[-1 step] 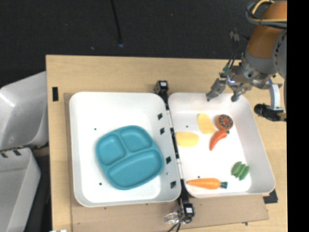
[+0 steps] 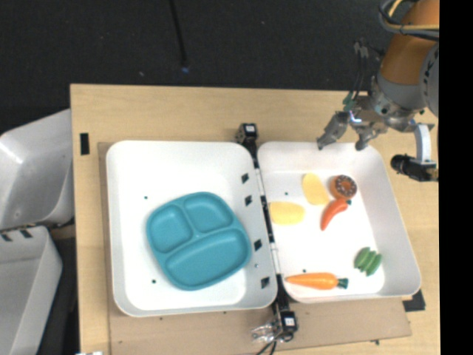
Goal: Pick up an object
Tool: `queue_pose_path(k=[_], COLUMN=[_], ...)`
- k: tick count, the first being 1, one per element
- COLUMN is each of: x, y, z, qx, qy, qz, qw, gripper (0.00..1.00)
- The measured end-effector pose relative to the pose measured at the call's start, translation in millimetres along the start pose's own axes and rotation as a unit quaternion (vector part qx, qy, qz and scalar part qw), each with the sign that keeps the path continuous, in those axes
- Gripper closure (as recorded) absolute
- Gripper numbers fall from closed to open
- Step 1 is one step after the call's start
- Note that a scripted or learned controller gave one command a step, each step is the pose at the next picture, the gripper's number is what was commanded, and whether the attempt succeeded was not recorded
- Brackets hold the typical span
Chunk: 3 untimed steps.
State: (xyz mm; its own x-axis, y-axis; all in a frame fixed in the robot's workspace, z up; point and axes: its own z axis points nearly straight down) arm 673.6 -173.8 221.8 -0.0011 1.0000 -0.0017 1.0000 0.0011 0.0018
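My gripper (image 2: 344,140) hangs open over the far edge of the right bin (image 2: 392,198), with nothing between its fingers. Below it in that bin lie a pale yellow piece (image 2: 315,188), a round brown and red piece (image 2: 343,186), a red chili pepper (image 2: 332,213) and a yellow lemon-shaped piece (image 2: 286,213). Nearer the front sit a green piece (image 2: 367,260) and an orange carrot (image 2: 316,280) with a green top.
The left bin (image 2: 126,198) holds a blue divided plate (image 2: 196,239). A row of black clips (image 2: 260,220) runs between the two bins. A white box (image 2: 33,176) stands off the bench's left side.
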Motion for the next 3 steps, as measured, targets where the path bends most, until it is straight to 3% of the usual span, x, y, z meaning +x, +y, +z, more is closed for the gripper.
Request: queue_pose_path(k=[2, 3], x=[-5, -7], y=[-1, 0], z=[114, 99], qx=[0.002, -0.001], qy=[0.0, -0.002], qz=[0.0, -0.001], qw=[1.0, 1.0], gripper=[0.0, 1.0])
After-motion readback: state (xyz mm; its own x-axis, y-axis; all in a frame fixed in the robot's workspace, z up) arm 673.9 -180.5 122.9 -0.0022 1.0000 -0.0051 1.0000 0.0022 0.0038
